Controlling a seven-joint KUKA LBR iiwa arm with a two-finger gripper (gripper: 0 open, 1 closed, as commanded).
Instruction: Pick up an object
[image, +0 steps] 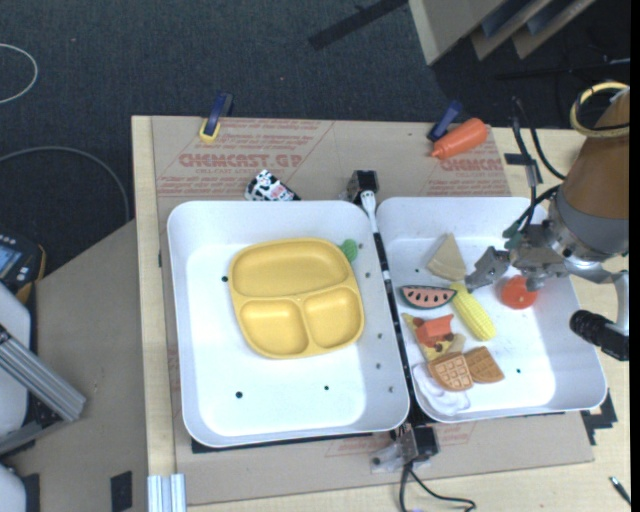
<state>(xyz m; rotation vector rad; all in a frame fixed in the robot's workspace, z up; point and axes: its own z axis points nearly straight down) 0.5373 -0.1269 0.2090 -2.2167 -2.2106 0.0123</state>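
Two shallow white bins are seen side by side on the bench (160, 300). In the left bin (200, 380) a yellow divided plate (296, 296) is laid flat, three compartments up; a small green piece (349, 249) is touching its far right rim.

In the right bin (560, 380) toy food is clustered toward the left side: a tan wedge (447, 259) at the far end, a watermelon slice (427, 295) just near of it, a yellow corn cob (474, 313) lying at a slant beside the slice, a red-orange piece (433, 330) below, then a waffle (451, 372) and a brown toast-like piece (485, 364) touching each other at the near end, on a bit of white cloth (440, 398).

The gripper (500, 272) is reached in from the right over the right bin, with the grey arm and orange band (600, 180) behind it. A round red-orange object (518, 291), tomato-like, smooth, is seen just under the gripper body, right of the corn and apart from it. Whether it is between the jaws cannot be told; open or closed cannot be told either, the jaws being blurred against the bin.

Outside the bins, on the far part of the bench: an orange carrot-like toy (460, 138) at right, a black-and-white spotted item (270, 187) near the left bin's far edge, a blue-yellow clamp (213, 118) at far left.
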